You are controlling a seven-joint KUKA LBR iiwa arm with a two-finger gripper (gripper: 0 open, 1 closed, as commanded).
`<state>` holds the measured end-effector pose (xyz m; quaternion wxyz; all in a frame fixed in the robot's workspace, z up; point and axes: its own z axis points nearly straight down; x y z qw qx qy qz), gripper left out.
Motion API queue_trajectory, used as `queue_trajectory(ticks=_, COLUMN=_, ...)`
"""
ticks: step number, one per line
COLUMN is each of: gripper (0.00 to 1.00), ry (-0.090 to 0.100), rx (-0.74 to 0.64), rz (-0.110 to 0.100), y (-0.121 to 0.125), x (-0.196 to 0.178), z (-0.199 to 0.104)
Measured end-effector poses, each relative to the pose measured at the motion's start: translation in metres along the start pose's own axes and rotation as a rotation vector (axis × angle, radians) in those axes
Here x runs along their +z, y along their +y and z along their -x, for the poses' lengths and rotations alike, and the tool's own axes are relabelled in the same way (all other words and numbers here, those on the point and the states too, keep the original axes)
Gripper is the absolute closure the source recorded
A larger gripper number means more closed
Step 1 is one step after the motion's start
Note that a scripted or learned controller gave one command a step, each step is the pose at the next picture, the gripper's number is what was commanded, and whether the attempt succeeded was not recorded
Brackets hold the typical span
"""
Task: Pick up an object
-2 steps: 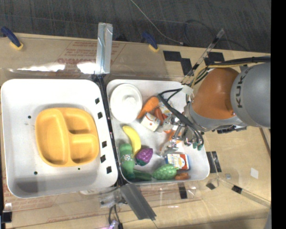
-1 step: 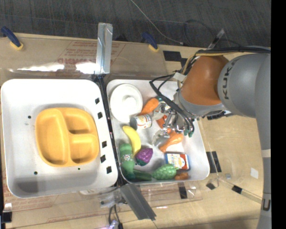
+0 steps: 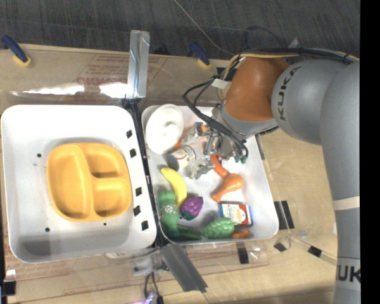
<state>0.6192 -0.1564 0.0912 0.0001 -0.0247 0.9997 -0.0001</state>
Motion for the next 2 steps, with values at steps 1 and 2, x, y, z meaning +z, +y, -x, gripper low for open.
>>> queue_trajectory(ticks=1, gripper=1.0, ry=0.001, rx=-0.003, rz=0.0, y=0.001, x=-0.008, z=0.001)
queue_trajectory(ticks=2, gripper=1.0, ry=-0.006, rx=0.025, rz=0.0, y=0.075, x=-0.103, z=0.034)
